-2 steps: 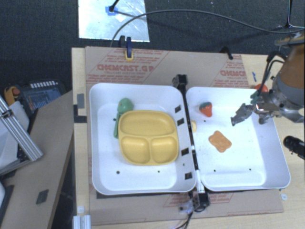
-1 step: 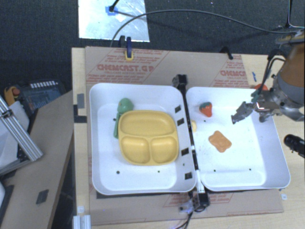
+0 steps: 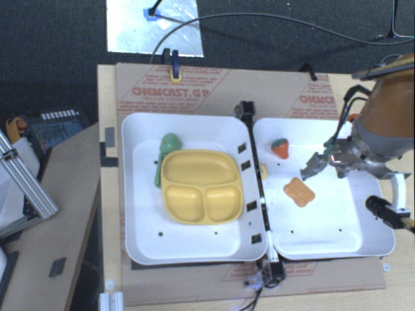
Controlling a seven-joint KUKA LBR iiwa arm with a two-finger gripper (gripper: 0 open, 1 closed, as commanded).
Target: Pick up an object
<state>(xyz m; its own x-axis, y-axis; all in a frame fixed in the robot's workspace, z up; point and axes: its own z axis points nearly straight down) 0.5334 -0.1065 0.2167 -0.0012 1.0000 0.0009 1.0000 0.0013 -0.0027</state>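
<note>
The gripper [image 3: 313, 167] hangs over the right bin [image 3: 343, 238], near the middle of it. The orange piece [image 3: 299, 192] lies on the bin floor just beside it, a little toward the front edge and the divider side. Its long axis runs at a slant, from the divider side to the front right corner. A small red and green toy [image 3: 280, 148] sits near the back edge. The fingers look slightly apart and nothing is between them; they touch no object.
</note>
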